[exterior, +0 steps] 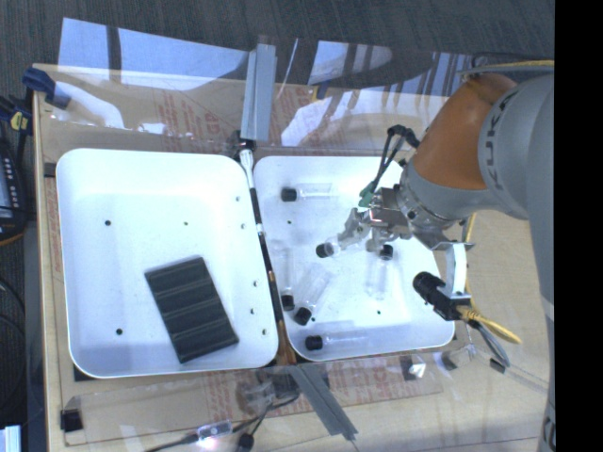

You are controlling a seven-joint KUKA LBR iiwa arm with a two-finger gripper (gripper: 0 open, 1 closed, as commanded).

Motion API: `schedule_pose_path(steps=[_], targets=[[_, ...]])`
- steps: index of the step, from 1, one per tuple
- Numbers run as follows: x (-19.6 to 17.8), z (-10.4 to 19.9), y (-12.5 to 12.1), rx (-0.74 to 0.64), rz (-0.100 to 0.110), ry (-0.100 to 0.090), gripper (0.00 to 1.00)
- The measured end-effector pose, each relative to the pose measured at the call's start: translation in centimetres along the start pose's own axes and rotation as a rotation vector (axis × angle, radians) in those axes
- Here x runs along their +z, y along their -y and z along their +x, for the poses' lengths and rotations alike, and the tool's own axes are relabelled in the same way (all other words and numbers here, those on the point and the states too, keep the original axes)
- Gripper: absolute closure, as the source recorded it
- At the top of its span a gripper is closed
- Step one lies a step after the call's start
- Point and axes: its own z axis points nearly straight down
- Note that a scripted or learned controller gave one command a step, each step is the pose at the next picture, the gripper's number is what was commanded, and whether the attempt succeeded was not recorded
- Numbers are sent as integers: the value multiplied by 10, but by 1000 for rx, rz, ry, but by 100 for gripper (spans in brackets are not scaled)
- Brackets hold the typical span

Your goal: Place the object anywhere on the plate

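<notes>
The gripper [372, 229] is being held low over the right bin [429, 332], among clear tubes [325, 249], while the dark plate [189, 308] in the left bin [71, 252] is being left bare, so nothing is judged placed yet.

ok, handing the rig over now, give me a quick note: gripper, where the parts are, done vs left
Gripper: low over the right bin, among the clear vials; whether its fingers are open or shut can't be made out.
Vials: several clear ones with black caps lie scattered in the right bin, e.g. one near the top and one by the front wall.
Plate: the dark ribbed plate lies in the left bin, nothing on it.
Done: nothing placed yet.
Left: pick a vial, carry it across, set it on the plate.
</notes>
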Motion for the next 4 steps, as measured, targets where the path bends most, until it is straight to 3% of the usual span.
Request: schedule_pose_path(steps=[1, 2, 3, 4], targets=[[9, 74, 44, -35, 4, -1, 100], [21, 167, 20, -250, 0, -2, 100], [22, 219, 84, -359, 3, -2, 100], [120, 307, 97, -162, 4, 0, 100]])
